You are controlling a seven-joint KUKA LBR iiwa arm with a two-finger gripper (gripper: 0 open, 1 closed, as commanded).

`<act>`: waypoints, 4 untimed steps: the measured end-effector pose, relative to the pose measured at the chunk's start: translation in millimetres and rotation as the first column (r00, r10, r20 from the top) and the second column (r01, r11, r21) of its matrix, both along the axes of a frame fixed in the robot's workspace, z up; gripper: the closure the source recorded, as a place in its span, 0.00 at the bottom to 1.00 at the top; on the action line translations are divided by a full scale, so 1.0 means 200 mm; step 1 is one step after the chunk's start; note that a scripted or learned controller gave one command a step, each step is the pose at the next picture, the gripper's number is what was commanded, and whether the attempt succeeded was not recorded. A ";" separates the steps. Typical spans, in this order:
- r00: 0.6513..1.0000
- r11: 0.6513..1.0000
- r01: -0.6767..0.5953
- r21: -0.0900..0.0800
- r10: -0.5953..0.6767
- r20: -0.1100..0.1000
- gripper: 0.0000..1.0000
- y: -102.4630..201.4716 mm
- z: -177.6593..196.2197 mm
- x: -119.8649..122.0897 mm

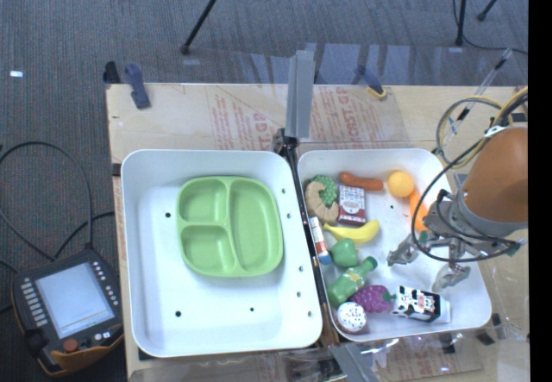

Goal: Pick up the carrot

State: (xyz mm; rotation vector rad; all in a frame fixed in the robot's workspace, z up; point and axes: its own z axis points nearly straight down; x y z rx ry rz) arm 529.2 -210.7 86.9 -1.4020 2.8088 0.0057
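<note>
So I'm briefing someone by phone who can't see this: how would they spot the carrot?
Look in the right bin, along its far wall. The carrot lies flat there, between a round cookie and an orange, just above a small red packet. It is the only long, thin orange-red piece.

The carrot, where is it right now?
The carrot lies near the far rim of the right bin, just beyond the small red carton, with the orange ball to its right.

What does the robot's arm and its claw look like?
The arm is fat and round with a big orange band. Under it sits a grey metal gripper with two thin silvery fingers. Black and yellow cables loop beside it.
</note>
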 end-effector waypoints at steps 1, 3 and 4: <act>0.989 0.989 0.147 0.000 -0.147 0.002 0.00 0.00 0.00 0.42; 0.975 0.975 -0.221 0.000 0.221 -0.001 1.00 0.13 0.00 0.04; 0.975 0.975 -0.222 0.000 0.222 0.000 0.00 0.13 0.00 0.04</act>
